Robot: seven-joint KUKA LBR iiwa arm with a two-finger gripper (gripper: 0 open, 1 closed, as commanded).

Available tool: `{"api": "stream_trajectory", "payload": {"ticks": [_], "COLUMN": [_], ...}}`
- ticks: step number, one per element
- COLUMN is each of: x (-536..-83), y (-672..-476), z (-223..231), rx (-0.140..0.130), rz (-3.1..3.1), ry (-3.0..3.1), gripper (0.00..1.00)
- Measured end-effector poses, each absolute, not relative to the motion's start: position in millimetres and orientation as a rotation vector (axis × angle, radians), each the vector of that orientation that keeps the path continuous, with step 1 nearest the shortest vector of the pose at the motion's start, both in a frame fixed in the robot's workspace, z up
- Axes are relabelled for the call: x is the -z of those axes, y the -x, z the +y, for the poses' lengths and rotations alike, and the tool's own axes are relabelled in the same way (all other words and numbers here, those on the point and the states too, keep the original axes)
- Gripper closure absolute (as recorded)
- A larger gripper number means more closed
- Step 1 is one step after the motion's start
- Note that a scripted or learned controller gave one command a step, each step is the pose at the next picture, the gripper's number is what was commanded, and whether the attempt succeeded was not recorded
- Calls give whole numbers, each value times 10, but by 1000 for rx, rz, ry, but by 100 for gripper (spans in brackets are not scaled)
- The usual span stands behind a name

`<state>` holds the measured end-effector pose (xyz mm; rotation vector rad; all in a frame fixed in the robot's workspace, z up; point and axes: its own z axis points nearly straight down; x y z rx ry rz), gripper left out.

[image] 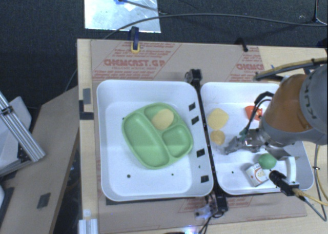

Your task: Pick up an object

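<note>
The claw [231,147] hangs low in the right shallow white bin [231,184], just beside the small yellow rounded piece [218,137] (likely its target); whether it is spread or closed I cannot tell, and nothing visibly sits in it.

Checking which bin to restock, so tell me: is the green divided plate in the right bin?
No. The green divided plate lies in the left bin, with a yellow piece in one of its compartments.
</note>
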<state>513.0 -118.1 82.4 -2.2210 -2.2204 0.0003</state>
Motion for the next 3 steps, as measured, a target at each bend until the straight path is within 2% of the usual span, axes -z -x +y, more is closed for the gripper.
{"api": "stream_trajectory", "payload": {"ticks": [1,3], "x": [-952,-1851], "y": [-5142,-5114], "z": [-1184,-1211], "rx": [3,6], "rz": [-2222,-2230], "ry": [2224,2221], "gripper": [100,100]}}
